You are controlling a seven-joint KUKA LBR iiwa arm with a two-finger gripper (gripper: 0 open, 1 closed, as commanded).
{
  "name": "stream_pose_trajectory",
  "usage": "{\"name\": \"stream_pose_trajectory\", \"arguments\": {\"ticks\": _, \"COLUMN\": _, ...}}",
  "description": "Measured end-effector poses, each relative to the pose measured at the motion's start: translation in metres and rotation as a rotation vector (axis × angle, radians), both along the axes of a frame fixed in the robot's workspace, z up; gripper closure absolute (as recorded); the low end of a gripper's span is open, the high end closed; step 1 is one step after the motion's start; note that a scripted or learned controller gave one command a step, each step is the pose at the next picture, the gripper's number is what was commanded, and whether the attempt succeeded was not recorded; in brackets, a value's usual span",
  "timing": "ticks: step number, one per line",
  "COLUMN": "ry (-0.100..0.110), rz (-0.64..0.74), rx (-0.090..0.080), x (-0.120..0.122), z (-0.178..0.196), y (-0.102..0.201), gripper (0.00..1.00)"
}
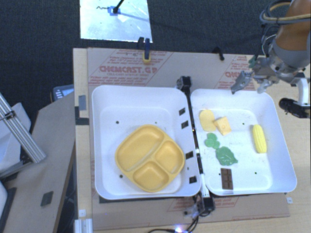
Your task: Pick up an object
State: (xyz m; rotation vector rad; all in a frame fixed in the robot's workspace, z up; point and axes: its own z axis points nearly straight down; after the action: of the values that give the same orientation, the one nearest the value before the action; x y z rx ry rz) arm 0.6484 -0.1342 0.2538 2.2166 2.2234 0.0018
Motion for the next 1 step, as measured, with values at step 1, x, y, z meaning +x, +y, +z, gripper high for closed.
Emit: {"name": "stream_pose_trajectory", "arguments": {"ticks": 1, "ry": -0.004, "rz": 0.003, "rx": -0.001, "x": 0.001, "z": 0.0115, "y": 0.0001, "gripper": 1.0}}
